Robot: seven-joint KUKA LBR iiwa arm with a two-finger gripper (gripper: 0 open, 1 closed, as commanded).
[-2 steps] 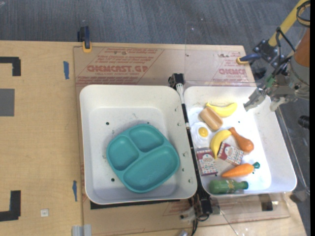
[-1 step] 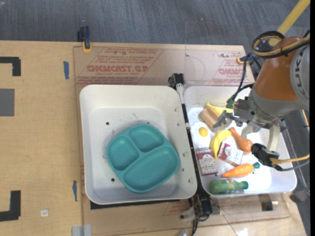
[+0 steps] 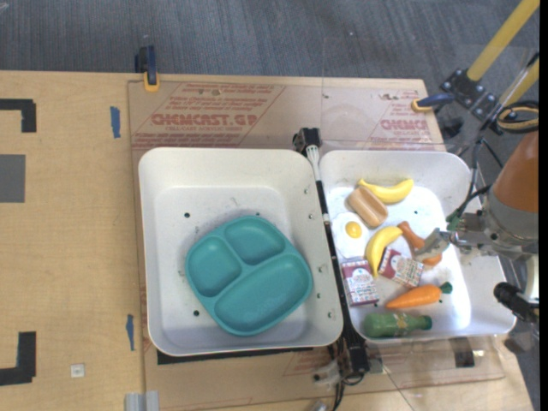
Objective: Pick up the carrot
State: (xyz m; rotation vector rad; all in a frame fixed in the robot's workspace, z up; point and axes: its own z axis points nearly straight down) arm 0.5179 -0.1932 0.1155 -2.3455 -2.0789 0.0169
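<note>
Lying smooth, tapered, glossy orange: carrot [image 3: 417,296]; metallic tool [image 3: 435,243] near, grip indiscernible.

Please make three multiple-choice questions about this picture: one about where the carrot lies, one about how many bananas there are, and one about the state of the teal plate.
1. Where does the carrot lie?
A. In the right bin, near its front
B. On the teal plate
C. On the bench outside both bins

2. How many bananas are in the right bin?
A. None
B. Two
C. Five

3. What is the state of the teal plate?
A. It holds the hot dog
B. It stands on its edge
C. It lies flat in the left bin with nothing on it

Answers:
1 A: the carrot is beside the green bottle, inside the right bin.
2 B: one banana is at the back and another banana is in the middle.
3 C: all three compartments are bare, and the left bin holds the plate.
</note>
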